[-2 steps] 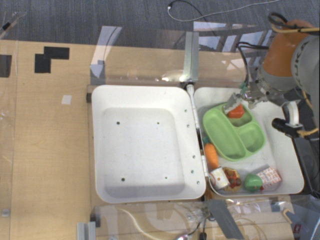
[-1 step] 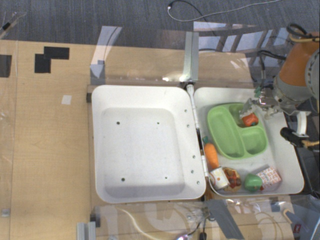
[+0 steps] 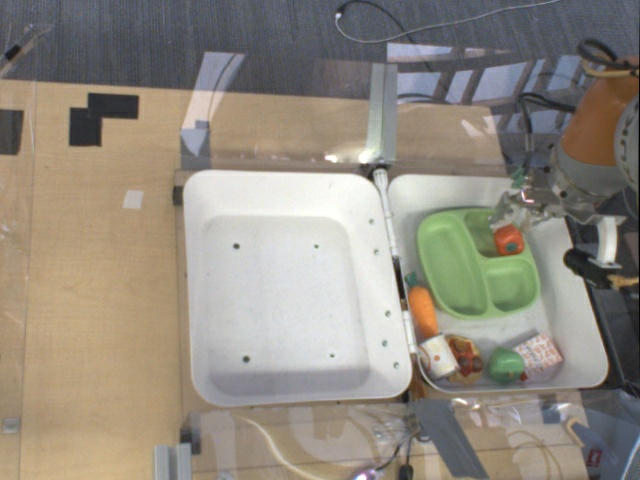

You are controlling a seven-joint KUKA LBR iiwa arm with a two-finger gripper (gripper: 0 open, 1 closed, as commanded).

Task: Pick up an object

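Arm [image 3: 600, 128] reaches in, seemingly hanging just above green tray [image 3: 478, 266].

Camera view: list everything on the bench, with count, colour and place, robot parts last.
Bins: 2, white; left bin, right bin.
Divided tray: 1, light green, right bin.
Small block: 1, orange-red, on the tray's upper right.
Carrot-like piece: 1, orange, right bin's left edge.
Ball: 1, green, right bin front.
Small packets: a few, mixed colours, right bin front.
Arm: 1, grey and orange, from right.
Gripper: 1, above the block.
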